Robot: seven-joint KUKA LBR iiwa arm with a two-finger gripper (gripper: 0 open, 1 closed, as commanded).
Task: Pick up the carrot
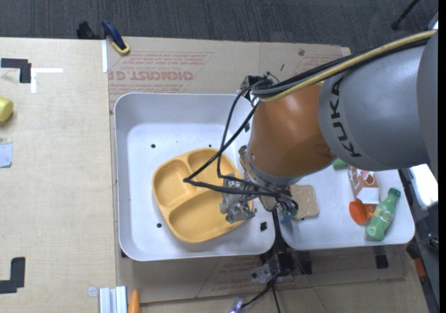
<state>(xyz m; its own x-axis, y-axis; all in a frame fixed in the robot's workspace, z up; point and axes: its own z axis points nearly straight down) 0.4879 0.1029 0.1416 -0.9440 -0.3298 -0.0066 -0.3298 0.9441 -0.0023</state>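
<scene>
An orange piece that looks like the carrot (358,212) lies in the right bin (327,235), close to its right side and touching a green bottle (382,215). My gripper (237,208) hangs low over the left bin (132,165), at the right rim of a yellow divided plate (182,189). It is far to the left of the carrot. Nothing shows in its grasp. The orange wrist band and grey arm hide much of the right bin's left half.
A brown speckled slice (305,201) lies in the right bin beside the wrist. A white and red packet (364,186) sits just above the carrot. Black cables (209,182) loop over the plate. A yellow object (4,109) rests on the bench at far left.
</scene>
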